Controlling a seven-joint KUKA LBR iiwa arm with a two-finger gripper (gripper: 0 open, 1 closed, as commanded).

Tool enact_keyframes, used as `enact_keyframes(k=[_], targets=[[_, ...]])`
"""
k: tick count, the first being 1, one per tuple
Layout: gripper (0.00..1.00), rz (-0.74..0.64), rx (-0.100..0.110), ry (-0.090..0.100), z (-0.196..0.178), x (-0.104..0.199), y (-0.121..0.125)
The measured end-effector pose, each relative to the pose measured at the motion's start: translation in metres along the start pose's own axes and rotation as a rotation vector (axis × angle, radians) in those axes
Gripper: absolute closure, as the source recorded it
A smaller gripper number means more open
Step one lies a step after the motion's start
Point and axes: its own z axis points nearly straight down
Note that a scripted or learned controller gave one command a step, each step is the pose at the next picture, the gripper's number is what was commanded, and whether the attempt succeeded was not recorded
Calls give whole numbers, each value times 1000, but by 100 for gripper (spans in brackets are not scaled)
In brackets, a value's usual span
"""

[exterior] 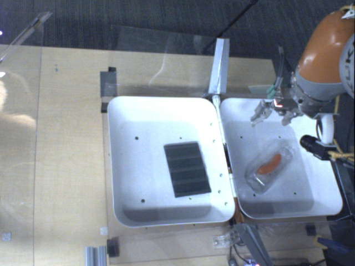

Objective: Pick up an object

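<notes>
Your hand hangs at the upper right of the frame, over the far end of the right bin; its fingers look spread apart with nothing between them. The nearest thing to pick is the clear packet with an orange piece inside, lying at a slant in the middle of that bin, lower in the frame than the hand and apart from it; the dark ribbed slab lies flat in the centre of the left bin, well apart. Bring the hand down the frame until it sits squarely over the packet; turn the wrist so the fingers straddle its narrow width, not its length; descend slowly, since clear film is likely slippery and may crumple; close on the firmer orange middle.
</notes>
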Motion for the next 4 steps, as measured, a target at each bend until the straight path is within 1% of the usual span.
enact_keyframes(k=[1,2,3,4], targets=[[0,-129,2,0,124,-28,-39],[0,-219,-16,-4,139,-34,-93],[100,-220,-25,-6,127,-33,-89],[0,-220,-25,-5,127,-33,-89]])
